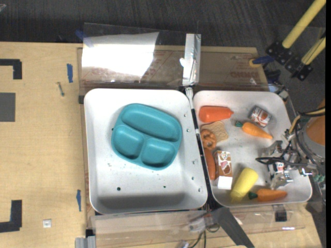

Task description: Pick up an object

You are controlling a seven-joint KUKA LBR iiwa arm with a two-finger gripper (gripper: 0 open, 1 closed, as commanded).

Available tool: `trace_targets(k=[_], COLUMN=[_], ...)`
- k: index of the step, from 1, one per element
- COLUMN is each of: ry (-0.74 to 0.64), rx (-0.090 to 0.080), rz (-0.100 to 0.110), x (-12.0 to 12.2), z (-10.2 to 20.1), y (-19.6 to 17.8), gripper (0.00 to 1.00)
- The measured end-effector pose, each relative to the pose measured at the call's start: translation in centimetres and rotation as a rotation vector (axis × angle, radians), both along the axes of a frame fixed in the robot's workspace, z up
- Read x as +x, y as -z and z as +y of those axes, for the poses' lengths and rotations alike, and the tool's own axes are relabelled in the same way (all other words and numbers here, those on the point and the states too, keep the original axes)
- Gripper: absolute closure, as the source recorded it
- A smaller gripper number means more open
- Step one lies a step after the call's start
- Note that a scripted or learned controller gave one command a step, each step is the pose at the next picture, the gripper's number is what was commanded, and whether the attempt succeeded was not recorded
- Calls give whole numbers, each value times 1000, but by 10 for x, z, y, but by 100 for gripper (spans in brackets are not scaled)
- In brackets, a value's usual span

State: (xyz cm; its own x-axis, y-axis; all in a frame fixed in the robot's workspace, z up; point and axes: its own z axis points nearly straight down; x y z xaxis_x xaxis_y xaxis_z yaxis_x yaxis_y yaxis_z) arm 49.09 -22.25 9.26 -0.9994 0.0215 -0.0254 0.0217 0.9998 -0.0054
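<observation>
The right bin (289,107) holds toy food. A carrot (255,130) lies near its middle, and a small can (260,115) sits at its back right. An orange pepper-like piece (214,112) lies at the back left, next to a pretzel and bread slice (214,134). A yellow corn or lemon piece (244,182) rests at the front beside a second carrot (269,194), and a small printed box (224,164) lies left of it. My gripper (279,165) hangs at the bin's right side, just above the front carrot, with its black fingers spread and nothing between them.
A teal divided plate (146,135) lies in the left bin (98,190). A long orange sausage-like piece (211,161) runs along the right bin's left wall. Clear plastic sheeting (124,61) stands behind the bins. Yellow poles (305,19) cross the upper right.
</observation>
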Motion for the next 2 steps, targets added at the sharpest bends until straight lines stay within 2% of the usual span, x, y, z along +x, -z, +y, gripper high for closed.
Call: trace_targets(k=[1,2], ry=[-23,-24], rx=[0,2], rz=[6,14], x=[4,24], z=[0,-1], y=[3,4], gripper=[0,0])
